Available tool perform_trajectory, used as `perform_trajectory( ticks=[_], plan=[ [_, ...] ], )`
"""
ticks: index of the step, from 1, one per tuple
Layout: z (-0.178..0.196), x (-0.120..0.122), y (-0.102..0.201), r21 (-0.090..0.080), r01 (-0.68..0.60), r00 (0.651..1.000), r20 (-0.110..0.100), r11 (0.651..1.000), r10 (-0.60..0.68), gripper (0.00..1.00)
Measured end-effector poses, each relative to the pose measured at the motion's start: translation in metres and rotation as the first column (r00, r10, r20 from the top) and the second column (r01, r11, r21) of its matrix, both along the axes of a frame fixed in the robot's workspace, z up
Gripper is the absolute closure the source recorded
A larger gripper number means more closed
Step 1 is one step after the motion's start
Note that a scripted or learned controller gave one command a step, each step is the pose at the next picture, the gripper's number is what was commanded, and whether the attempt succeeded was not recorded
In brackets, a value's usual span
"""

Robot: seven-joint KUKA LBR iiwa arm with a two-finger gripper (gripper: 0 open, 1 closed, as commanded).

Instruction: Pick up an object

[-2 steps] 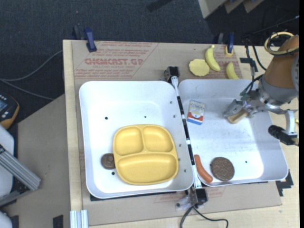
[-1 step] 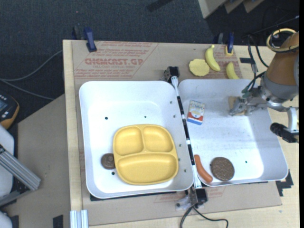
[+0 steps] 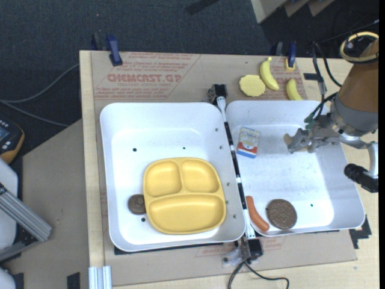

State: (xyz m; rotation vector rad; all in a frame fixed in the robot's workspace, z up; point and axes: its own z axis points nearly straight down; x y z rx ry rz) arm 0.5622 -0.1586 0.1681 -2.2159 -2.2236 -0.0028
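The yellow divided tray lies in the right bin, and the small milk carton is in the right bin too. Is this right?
Not quite. The camera view shows the yellow divided tray in the left bin. The small milk carton is in the right bin, as you wrote.

Arm [image 3: 360,95] reaching leftward, hand [image 3: 296,142] low

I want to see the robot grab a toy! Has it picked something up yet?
Not yet. The gripper hangs over the right bin with nothing between its fingers. The little carton, hot dog and brown cookie all lie there, so the grabbing is left to do.
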Motion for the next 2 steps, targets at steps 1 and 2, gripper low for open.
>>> perform_trajectory(
  ticks=[1, 2],
  plan=[
    [0.038, 0.062, 0.037, -0.005, -0.003, 1.0, 0.01, 1.0, 0.003, 1.0],
    [0.029, 0.058, 0.103, 0.001, -0.003, 1.0, -0.002, 1.0, 0.003, 1.0]
  ],
)
